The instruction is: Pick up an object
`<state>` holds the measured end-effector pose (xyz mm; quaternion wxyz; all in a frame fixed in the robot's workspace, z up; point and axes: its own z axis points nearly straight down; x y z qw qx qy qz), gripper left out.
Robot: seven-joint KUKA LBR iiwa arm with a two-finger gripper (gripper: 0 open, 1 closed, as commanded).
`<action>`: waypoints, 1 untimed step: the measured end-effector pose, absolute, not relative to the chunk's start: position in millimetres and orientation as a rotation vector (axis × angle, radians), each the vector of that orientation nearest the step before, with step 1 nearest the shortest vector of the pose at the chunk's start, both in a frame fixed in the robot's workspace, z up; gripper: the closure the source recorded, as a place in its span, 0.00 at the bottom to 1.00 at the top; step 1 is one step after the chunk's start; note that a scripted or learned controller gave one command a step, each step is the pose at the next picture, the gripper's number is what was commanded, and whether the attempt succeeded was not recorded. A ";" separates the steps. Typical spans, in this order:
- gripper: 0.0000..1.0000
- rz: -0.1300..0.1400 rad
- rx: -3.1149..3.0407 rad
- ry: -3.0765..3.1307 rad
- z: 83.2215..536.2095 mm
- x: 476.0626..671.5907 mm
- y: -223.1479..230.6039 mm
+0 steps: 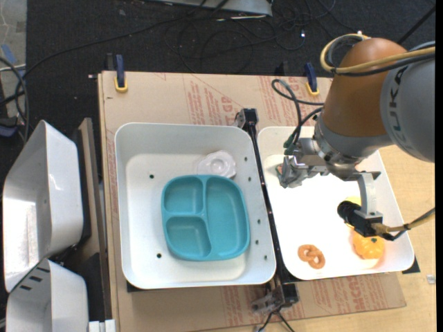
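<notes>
- The grey KUKA arm (374, 95), with its orange band, reached in from the right edge and hung over the far half of the right bin, hiding much of that bin's far wall.
- The cardboard-topped bench (187, 92) carried two shallow white bins side by side, with blue-and-yellow clamps at its far edge.
- The left bin (131, 185) held a teal divided plate (205, 216) with three compartments, lying flat near the bin's centre and slightly toward its near edge.
- The right bin (325, 213) sat just beside the left one, their inner walls almost touching.
- The gripper (296, 173) hovered over the right bin's far-left part, close to the inner wall; whether its fingers stood apart or together could not be told from above.
- A clear plastic lid (218, 164) rested in the left bin just beyond the plate's far edge.
- An orange-yellow object (367, 246), possibly toy fruit, lay near the right bin's near-right corner, with a black fitting on the arm's cable just above it.
- A pretzel (311, 256), small and brown, lay by the right bin's near edge, well apart from the gripper.
</notes>
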<state>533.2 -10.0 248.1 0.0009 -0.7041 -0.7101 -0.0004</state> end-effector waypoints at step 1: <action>1.00 0.002 -2.210 -2.228 235.5 521.4 38.8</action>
